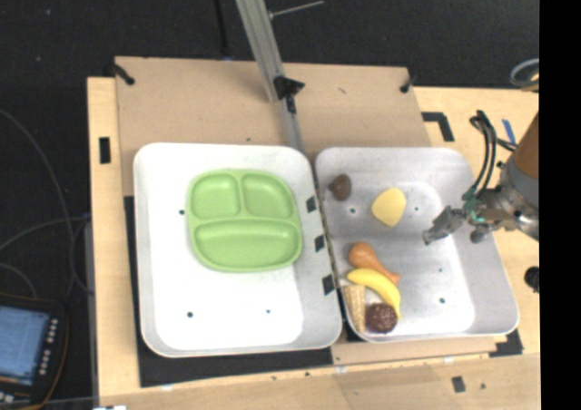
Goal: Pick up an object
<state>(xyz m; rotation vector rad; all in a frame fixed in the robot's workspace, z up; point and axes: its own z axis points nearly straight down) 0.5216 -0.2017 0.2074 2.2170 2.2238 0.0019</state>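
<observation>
Two white bins on the bench; gripper (451, 227) hovers over the right bin (472, 308), holding nothing, opening unclear, and must descend onto the lemon (388, 207).

Colours, both bins
White bins (163, 308); light green divided plate (244, 220); pale yellow lemon (388, 207); brown ball (339, 186); orange carrot (370, 258); yellow banana (376, 285); dark maroon berry (381, 317).

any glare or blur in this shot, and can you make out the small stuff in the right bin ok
Camera view: soft overall, fine detail smeared. The two white bins read bright and nearly washed out, the right bin showing faint grey mottling. The gripper at the right is blurry, casting little shadow. The yellow piece, banana and green tray stay distinguishable by colour.
</observation>
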